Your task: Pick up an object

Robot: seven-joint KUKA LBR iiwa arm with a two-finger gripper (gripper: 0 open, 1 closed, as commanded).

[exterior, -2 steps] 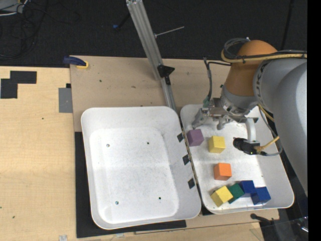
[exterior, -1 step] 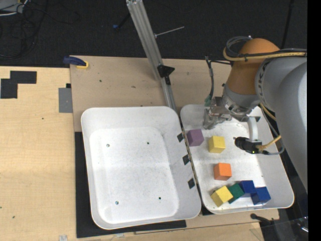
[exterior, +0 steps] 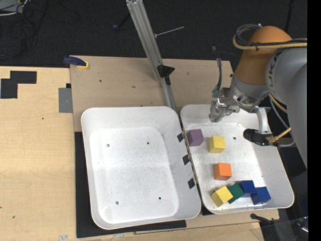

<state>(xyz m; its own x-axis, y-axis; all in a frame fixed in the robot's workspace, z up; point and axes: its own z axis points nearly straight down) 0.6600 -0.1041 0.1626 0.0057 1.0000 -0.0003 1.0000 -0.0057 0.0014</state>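
Observation:
The right bin (exterior: 281,174) holds several blocks. A purple block (exterior: 194,137) lies near its left wall, with a yellow block (exterior: 217,144) just right of it. An orange block (exterior: 222,171) sits lower down. At the bin's front lie another yellow block (exterior: 221,196), a green block (exterior: 235,191) and two blue blocks (exterior: 254,191) in a cluster. My gripper (exterior: 216,113) hangs over the back of the right bin, above and behind the upper yellow block, with nothing seen between its fingers.
The left bin (exterior: 95,134) stands beside the right one. A slanted aluminium rail (exterior: 148,39) runs from the back down to the gap between the bins. Black clips (exterior: 186,158) sit along the shared edge. The arm's grey body (exterior: 291,84) fills the right side.

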